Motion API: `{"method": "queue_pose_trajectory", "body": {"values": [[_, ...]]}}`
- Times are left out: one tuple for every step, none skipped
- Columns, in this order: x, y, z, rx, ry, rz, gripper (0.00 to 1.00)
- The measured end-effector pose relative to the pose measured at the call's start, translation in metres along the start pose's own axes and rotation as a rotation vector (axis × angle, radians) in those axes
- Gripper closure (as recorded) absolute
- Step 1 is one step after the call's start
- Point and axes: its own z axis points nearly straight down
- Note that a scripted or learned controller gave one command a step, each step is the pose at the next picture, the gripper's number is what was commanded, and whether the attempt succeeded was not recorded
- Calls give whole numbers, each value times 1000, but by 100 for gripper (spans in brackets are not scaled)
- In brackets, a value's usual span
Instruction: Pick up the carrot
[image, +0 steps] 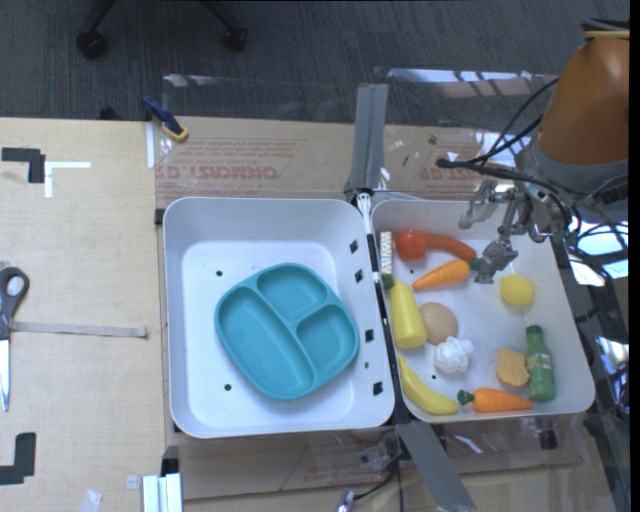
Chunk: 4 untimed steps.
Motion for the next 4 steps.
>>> {"method": "queue_pose_trajectory", "body": {"values": [[-21, -12, 113, 0, -1, 69, 0], [3, -5, 115, 1, 1, 677, 0], [-14, 21, 115, 2, 1, 959, 0], [-15, 21, 105, 3, -2, 955, 100]]}}
